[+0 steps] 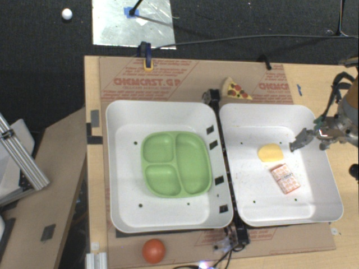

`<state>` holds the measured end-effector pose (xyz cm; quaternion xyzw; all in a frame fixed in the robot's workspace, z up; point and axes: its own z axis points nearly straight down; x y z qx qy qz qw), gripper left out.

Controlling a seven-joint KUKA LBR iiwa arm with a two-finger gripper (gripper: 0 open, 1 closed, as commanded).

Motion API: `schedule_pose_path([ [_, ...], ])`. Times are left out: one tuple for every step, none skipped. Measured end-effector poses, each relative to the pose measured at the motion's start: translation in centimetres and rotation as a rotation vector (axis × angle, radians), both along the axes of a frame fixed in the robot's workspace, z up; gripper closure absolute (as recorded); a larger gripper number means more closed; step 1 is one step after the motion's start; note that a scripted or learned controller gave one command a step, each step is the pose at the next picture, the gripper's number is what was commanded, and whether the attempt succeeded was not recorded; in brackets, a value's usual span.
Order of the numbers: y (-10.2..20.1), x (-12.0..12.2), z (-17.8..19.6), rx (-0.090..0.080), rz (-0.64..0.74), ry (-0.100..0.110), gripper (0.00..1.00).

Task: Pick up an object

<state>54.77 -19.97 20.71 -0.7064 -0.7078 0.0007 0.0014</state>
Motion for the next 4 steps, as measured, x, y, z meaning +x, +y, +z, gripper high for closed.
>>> schedule_pose_path([
  [-0.4,-0.5,-6.1,0.000,-0.001,0.001,0.00],
  [-0.5,0.1,-10.4,0.000,-0.001,-0.002,0.00],
  [-0.6,0.3,-9.1,-0.003,0.000,-0.008,1.00],
  [-0.4,0.3,-4.7,-0.003,0.002,-0.009,1.00],
])
